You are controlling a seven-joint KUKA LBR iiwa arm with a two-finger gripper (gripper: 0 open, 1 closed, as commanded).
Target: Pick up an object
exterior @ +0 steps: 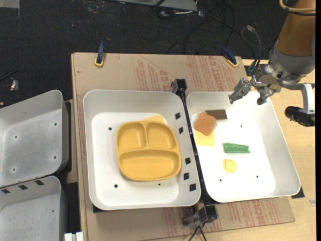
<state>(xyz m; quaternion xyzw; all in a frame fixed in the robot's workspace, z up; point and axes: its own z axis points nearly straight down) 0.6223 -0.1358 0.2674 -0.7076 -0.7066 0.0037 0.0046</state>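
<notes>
Orange lump point(204, 124) nearest the gripper point(250, 94).
Gripper spread wide, holding nothing, over right bin point(281, 149) far edge; lump lies down-left.

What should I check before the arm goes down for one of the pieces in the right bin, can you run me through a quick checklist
1. Hand free of any object: ok, its fingers are spread with nothing between them.
2. Hand above the right bin: ok, at its far edge.
3. Hand over a target: not ok, it sits well away from the green piece.
4. Green piece isolated for grasping: ok, it lies apart from its neighbours.
5. Orange piece isolated: not ok, it touches the brown piece and lies on the pale yellow slice.
6. Small yellow piece graspable: cannot tell, it looks low and flat.
</notes>
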